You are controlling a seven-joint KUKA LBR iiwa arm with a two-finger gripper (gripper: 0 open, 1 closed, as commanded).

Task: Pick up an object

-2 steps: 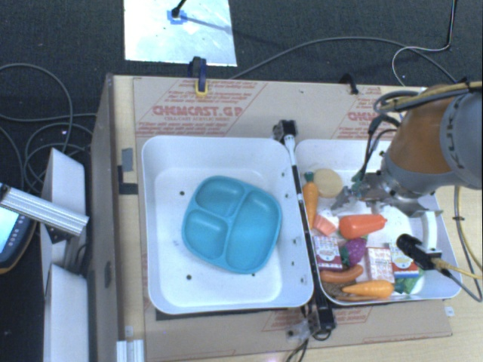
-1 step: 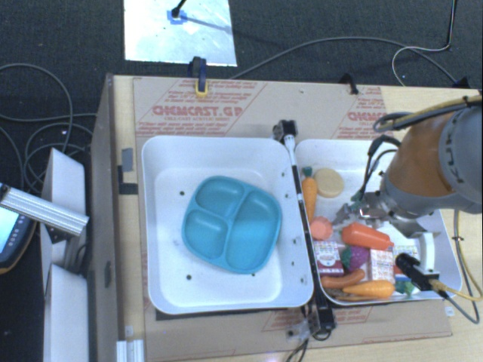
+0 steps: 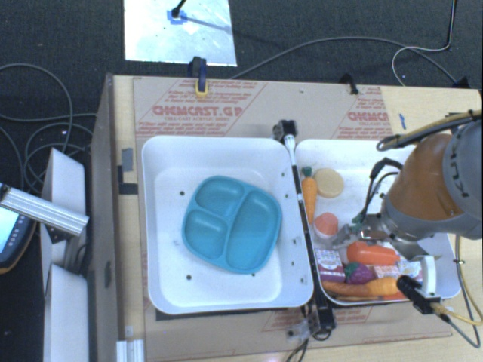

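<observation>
Under my wrist: my gripper (image 3: 353,236) hangs low in the right bin (image 3: 453,281), over a heap of toy food packed against the near wall.
Jaws: the metal tips point toward the divider, but my own wrist shadows them and I cannot tell whether they are spread or pressed together; nothing shows between them.
Closest thing: the red-orange sausage piece (image 3: 371,253), lying flat just beside my tips, on the near side.
How it should handle: I judge it hollow plastic, light, stiff, smooth and rounded, so liable to roll or squirt out of a pinch near its end.
Where to take hold: across its narrow middle, jaws set square to its length.
Crowding: a purple piece (image 3: 361,274) and an orange carrot-like piece (image 3: 377,286) touch it from below, and a printed packet (image 3: 329,262) lies toward the divider; a finger may catch on them.
Easier targets: the salmon disc (image 3: 326,224) and cream disc (image 3: 329,182) lie beyond my tips, apart from the heap; a carrot (image 3: 309,194) lies along the divider.
Left bin (image 3: 162,202): holds a blue divided plate (image 3: 231,223), well away from me.
</observation>
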